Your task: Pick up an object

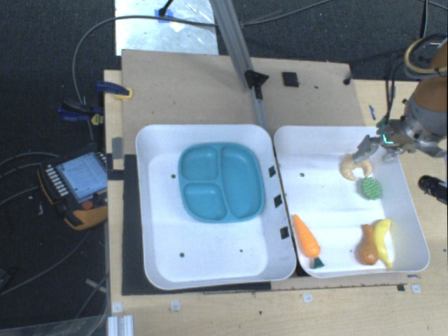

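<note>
The gripper (pixel 371 148) is seen near the right bin's (pixel 329 187) far edge, fingers spread, nothing held between them. A tan curved piece (pixel 350 166) lies just below it, probably the target, given that nearness. A green ball (pixel 372 188), banana (pixel 383 241) and carrot (pixel 306 236) lie nearer the front edge.

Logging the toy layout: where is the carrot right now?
The carrot lies in the right bin, by its lower-left corner, near the wall shared with the left bin.
</note>
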`<state>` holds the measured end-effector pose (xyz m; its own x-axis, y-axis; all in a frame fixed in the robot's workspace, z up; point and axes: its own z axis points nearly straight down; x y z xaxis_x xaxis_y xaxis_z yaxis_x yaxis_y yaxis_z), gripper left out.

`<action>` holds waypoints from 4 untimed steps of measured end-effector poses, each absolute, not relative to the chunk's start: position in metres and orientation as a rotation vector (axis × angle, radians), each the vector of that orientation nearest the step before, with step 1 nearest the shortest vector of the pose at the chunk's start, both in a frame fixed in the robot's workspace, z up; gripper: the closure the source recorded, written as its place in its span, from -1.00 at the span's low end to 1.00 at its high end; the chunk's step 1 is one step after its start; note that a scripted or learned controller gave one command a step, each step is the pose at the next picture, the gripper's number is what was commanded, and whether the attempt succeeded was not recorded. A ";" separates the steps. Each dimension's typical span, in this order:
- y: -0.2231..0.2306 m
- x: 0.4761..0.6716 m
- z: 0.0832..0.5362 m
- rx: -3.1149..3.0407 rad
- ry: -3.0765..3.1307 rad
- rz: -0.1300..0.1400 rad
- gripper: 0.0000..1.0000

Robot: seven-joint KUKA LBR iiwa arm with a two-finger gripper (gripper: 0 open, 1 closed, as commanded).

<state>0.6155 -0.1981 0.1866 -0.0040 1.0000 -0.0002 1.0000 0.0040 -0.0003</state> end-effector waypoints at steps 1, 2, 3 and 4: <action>-0.198 0.616 0.187 -2.218 -2.228 -0.001 -1.00; -0.204 0.615 0.144 -2.220 -2.223 0.002 -1.00; -0.203 0.622 0.085 -2.216 -2.228 0.000 -1.00; -0.203 0.623 0.086 -2.218 -2.230 -0.002 -1.00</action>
